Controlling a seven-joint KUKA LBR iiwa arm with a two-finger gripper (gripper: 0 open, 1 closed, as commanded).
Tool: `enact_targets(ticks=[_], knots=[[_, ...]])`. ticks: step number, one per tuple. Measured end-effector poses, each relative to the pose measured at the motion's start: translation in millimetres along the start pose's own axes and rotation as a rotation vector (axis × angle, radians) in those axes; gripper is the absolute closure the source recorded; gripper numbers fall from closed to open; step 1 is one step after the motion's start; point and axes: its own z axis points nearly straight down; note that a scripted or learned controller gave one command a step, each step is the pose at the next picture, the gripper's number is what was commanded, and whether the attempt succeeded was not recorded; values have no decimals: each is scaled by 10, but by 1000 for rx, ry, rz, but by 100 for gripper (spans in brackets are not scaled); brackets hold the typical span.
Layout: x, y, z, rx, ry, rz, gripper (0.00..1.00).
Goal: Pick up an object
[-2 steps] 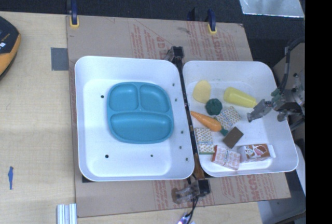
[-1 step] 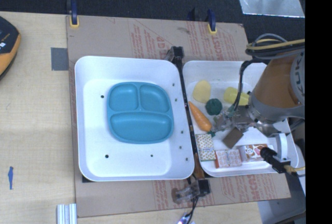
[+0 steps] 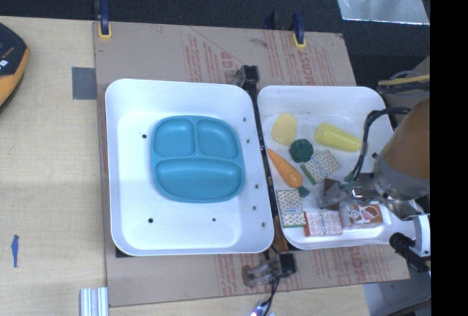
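Low over the right bin (image 3: 369,96), the gripper (image 3: 335,194) hovers — finger state cannot be told. Nearest object: a carrot (image 3: 284,167) at its ten o'clock, long axis running ten to four — just beside the green ball (image 3: 300,150).

Orange carrot (image 3: 284,168) in right bin (image 3: 322,93)

Both bins: smooth white plastic, slight sheen, left bin (image 3: 124,161), right bin (image 3: 322,96). Blue divided plate (image 3: 196,159): matt plastic, smooth. Carrot (image 3: 284,168) and yellow pieces at 12 o'clock of it (image 3: 284,128): smooth plastic look. Printed packets (image 3: 322,223): glossy paper or card. Bench (image 3: 44,183): pale wood grain, under brown matt cardboard (image 3: 219,51).
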Motion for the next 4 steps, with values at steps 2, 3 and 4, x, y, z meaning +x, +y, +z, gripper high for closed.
enact_targets(ticks=[2, 3, 4], knots=[[359, 294, -128, -9, -7, -3, 100], [1135, 891, -1253, -22, 1, -14, 100], [1490, 867, -1354, -8, 0, -7, 100]])
